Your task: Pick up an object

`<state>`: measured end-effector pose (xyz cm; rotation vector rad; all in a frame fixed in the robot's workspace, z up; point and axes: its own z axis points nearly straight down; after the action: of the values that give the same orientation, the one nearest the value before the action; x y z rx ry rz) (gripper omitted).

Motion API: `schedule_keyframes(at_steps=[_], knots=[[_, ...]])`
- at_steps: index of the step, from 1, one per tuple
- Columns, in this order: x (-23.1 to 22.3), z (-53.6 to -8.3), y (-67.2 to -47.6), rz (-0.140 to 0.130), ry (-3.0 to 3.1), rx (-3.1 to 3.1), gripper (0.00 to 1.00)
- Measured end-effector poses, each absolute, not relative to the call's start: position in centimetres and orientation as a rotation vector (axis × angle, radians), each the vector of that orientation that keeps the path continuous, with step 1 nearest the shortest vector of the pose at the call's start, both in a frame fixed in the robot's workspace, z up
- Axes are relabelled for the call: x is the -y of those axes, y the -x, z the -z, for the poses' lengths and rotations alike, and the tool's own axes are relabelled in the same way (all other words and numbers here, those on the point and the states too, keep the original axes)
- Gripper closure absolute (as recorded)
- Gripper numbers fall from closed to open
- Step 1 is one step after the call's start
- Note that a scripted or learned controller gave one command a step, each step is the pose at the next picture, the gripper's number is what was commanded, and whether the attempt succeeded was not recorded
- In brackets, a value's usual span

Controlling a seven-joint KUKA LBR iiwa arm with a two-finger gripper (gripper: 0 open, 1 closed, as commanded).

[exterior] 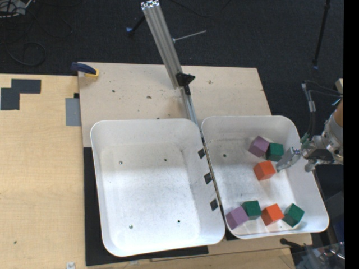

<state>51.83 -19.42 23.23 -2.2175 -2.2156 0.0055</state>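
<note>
Reaching in from frame right, the hand [291, 157] sits low in the right bin [235, 129], just beside the orange cube [264, 170] and green cube [275, 151]. Can't tell finger state. Four more cubes [263, 212] along the bin's lower edge.

The grey KUKA arm [335, 129] reaches in from the right edge, only its wrist end in sight. Its metal two-finger gripper [290, 157] stretches leftward and slightly downward from the wrist block, held low and nearly level. The thin fingers [285, 161] look drawn close together, though at this size the gap between them cannot be made out.
</note>
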Motion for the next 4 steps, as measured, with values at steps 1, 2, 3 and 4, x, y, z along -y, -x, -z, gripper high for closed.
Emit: schedule_keyframes(at_steps=[1, 2, 3, 4], knots=[[19.5, -16.8, -51.4, -0.007, 2.215, 2.214, 0.00], [19.0, -12.2, -51.7, -0.005, 2.220, 2.211, 0.00], [19.2, -13.5, -51.7, -0.004, 2.231, 2.205, 1.00], [20.2, -19.0, -52.1, 0.001, 2.232, 2.215, 1.00]])
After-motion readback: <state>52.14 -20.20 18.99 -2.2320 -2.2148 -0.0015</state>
